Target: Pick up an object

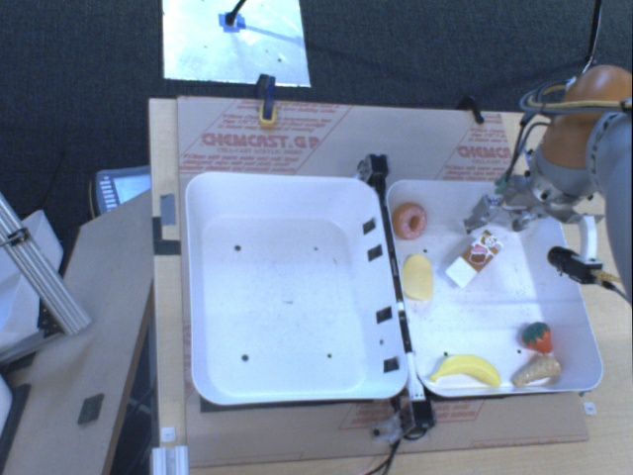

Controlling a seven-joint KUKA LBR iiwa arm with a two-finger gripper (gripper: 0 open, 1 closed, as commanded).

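Underneath everything, a tan bench (326, 137) with red lettering printed across its sheet. On it, the left bin (198, 265), white and shallow, joined along its right wall by black clips to the right bin (495, 315). Reaching in from the right, the grey arm (593, 146) with its orange band, bent down over the right bin's far corner. At its end, the gripper (492, 213), hanging low over the bin's far half, just above and beside the small carton; how wide it stands, impossible to tell from this angle, and nothing seen held in it. Along the near wall of the right bin, a yellow banana (465, 369), lying flat. Close to the dividing wall, a pale yellow oval fruit (418, 277). Just beyond that, near the far left corner, a pink doughnut (408, 221). Between doughnut and gripper, the small carton (475, 258), white with a picture on top, lying at a tilt on the bin floor. In the near right corner, a tan lumpy piece (535, 370), and just behind it a red strawberry (537, 336) with green leaves.
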